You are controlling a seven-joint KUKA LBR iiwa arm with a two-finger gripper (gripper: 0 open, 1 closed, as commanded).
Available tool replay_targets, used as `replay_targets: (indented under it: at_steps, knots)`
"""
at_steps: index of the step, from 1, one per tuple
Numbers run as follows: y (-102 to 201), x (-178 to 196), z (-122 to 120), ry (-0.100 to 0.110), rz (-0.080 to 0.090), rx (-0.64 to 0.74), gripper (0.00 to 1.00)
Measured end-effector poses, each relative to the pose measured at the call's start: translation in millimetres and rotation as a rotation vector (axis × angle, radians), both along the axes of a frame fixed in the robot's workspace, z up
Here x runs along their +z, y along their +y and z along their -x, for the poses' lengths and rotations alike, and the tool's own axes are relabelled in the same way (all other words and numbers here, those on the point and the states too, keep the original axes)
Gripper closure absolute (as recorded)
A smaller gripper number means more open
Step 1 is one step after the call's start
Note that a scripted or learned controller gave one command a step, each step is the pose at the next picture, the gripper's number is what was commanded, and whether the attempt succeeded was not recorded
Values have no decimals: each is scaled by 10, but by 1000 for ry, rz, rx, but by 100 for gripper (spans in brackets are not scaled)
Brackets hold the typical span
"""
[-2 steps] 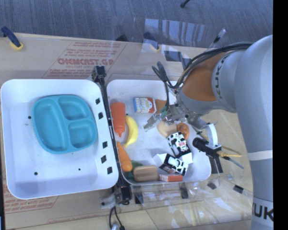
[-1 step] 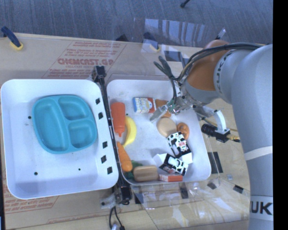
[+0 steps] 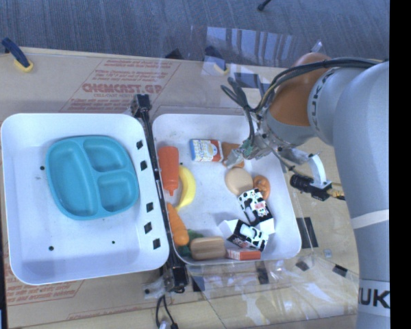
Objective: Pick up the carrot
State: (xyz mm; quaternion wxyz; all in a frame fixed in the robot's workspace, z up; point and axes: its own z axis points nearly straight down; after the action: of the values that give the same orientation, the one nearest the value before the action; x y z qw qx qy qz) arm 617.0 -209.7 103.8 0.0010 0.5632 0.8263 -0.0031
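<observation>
The arm (image 3: 349,115) reaches over the right bin (image 3: 288,218), its gripper (image 3: 250,149) low at the far side beside a small carton (image 3: 204,149); its opening cannot be told. The carrot (image 3: 177,225) lies untouched along the bin's left wall, nearer than the red bottle (image 3: 168,168). The approach is in hand; next, the gripper must cross leftward and nearer.

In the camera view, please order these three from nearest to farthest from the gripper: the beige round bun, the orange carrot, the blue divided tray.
Gripper sits at the right bin's upper part.
1. Beige round bun, just below it.
2. Orange carrot, at the right bin's lower left wall.
3. Blue divided tray, in the left bin.
</observation>
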Motion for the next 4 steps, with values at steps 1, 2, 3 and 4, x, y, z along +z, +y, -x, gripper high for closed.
replay_targets:
  at_steps: [1, 2, 3, 4]
  knots:
    - [462, 672, 1298, 2, -6, 6, 100]
    - [465, 653, 1302, 4, -6, 6, 0]
    - [77, -83, 320, 0, -4, 103, 0]
    - [80, 26, 309, 0, -1, 111, 100]
